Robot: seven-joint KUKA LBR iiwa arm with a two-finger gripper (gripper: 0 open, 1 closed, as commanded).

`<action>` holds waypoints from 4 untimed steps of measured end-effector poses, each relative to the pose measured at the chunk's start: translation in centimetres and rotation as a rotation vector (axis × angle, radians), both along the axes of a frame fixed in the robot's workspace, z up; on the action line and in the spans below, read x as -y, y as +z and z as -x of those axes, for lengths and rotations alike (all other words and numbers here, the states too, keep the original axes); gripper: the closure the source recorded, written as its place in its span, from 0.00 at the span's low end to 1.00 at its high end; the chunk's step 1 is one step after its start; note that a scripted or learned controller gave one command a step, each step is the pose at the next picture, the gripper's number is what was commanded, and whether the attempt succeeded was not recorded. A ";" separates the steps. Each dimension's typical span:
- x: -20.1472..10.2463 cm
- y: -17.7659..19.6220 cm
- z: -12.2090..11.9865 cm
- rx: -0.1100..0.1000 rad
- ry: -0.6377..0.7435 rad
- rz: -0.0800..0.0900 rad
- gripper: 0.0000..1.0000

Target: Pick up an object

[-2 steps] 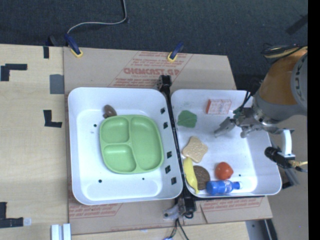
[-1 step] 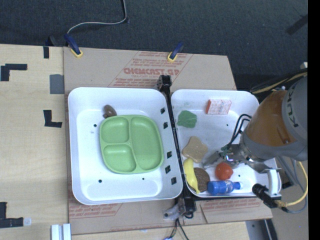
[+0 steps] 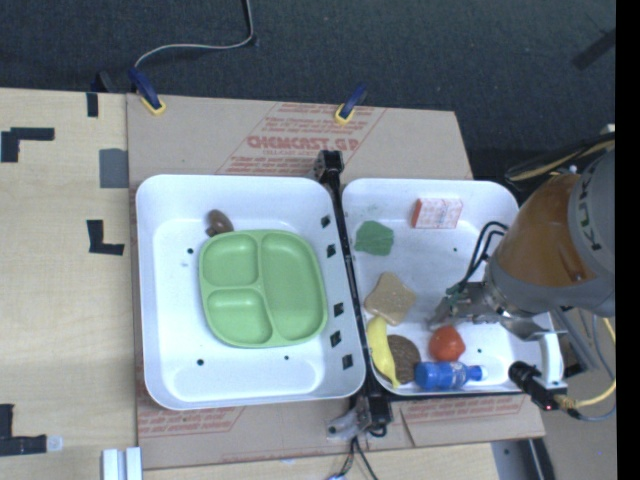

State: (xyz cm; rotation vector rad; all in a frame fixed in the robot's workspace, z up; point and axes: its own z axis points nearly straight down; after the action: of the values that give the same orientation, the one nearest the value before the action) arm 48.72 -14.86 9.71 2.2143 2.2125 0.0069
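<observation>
My right bin [image 3: 500,200] holds the pickable things: a pink box [image 3: 437,211] at the far side, a green block [image 3: 375,237] left of it, toast [image 3: 390,297] mid-left, then banana [image 3: 379,348], brown cookie [image 3: 405,351], red tomato [image 3: 447,344] and a blue bottle [image 3: 445,375] lying along the near wall.

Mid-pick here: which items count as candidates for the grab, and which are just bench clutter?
Candidates, right bin: tomato, blue bottle, banana, bread, brown cookie, green piece, pink box.

Lying about: green tray, brown lump, clamps, cable.
</observation>
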 end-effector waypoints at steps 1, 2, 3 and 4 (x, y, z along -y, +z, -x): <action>0.0 -0.1 0.2 -0.008 0.000 -0.002 0.00; -5.0 -1.1 -3.1 -0.007 0.002 -0.003 0.00; 1.8 2.8 -8.3 -0.011 0.001 -0.003 0.00; -2.0 -0.7 -0.3 -0.015 0.001 -0.007 0.00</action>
State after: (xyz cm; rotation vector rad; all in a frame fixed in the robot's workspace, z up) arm 49.02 -12.85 9.04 2.2238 2.2247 -0.0018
